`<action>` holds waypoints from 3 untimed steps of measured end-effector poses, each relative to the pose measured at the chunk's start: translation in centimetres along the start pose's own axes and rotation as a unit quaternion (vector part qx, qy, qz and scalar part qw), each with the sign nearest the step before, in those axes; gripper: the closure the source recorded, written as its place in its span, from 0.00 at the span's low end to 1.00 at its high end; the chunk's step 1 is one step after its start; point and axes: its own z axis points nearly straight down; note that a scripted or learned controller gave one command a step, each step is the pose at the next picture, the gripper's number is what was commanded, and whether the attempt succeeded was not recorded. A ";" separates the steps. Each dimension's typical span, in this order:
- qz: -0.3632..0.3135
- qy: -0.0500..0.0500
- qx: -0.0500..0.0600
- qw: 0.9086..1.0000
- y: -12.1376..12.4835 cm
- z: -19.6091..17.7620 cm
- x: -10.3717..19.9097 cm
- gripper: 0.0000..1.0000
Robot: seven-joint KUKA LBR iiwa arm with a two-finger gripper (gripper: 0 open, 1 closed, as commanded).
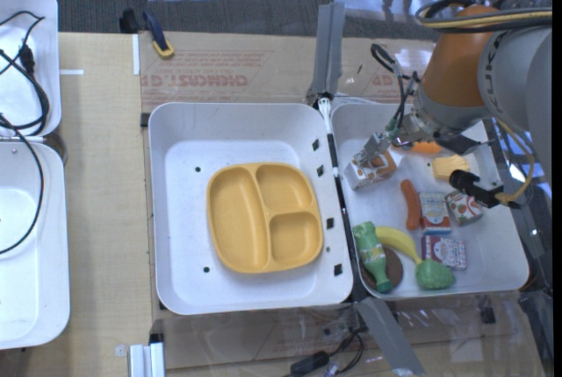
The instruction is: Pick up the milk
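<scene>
A white carton with a brown picture [372,169], which looks like the milk, lies tilted in the right bin [509,274] near its upper left corner. My gripper [387,141] hangs just above the carton's upper right end, very close to it or touching it. The grey arm with its orange band [461,59] reaches in from the upper right and hides part of the bin's back.
The right bin also holds a red sausage [411,203], small cartons [435,210] [463,207] [444,251], a banana [395,240], a green bottle [370,250], a green vegetable [434,275] and a yellow block [448,166]. A yellow divided plate [263,217] lies in the left bin [167,191].
</scene>
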 end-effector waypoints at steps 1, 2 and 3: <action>0.001 -0.002 -0.004 1.000 0.3 -1.3 -0.2 1.00; 0.001 -0.001 -0.002 1.000 0.2 -1.2 -0.1 0.00; -0.067 0.000 0.000 0.998 -2.8 0.0 0.3 0.00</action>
